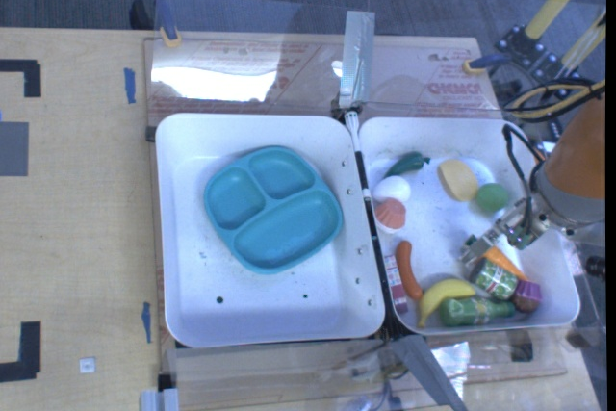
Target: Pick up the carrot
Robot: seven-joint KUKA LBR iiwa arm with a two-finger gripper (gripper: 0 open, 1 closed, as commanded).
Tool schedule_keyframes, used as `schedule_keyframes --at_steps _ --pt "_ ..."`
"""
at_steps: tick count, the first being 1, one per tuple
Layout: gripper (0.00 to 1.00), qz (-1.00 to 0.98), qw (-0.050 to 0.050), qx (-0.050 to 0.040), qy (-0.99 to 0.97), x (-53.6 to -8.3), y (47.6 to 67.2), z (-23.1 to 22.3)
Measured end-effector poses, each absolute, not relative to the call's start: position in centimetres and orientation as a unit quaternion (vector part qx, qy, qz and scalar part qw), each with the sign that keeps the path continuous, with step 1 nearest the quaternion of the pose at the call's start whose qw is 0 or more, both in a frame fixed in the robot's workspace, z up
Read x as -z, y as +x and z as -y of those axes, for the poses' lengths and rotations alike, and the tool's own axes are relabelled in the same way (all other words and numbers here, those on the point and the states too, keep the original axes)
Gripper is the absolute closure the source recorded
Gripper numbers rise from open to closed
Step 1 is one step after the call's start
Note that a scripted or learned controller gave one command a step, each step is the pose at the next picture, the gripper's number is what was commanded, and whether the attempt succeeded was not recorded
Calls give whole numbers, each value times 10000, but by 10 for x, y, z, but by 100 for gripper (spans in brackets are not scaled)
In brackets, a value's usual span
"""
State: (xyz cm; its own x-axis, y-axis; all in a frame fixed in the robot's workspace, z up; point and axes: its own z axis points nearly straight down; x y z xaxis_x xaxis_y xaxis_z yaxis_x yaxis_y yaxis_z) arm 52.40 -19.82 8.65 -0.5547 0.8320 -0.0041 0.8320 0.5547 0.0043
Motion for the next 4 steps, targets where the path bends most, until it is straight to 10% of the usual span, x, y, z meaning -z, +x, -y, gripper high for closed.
schedule_keyframes --at_steps 1,2,4 --pt "100 -8814 73 -18 4723 -98 527 199" --pt "100 -9145 55 1 4046 -198 516 225" --pt "100 -8733 -3 -11 4871 -203 490 136"
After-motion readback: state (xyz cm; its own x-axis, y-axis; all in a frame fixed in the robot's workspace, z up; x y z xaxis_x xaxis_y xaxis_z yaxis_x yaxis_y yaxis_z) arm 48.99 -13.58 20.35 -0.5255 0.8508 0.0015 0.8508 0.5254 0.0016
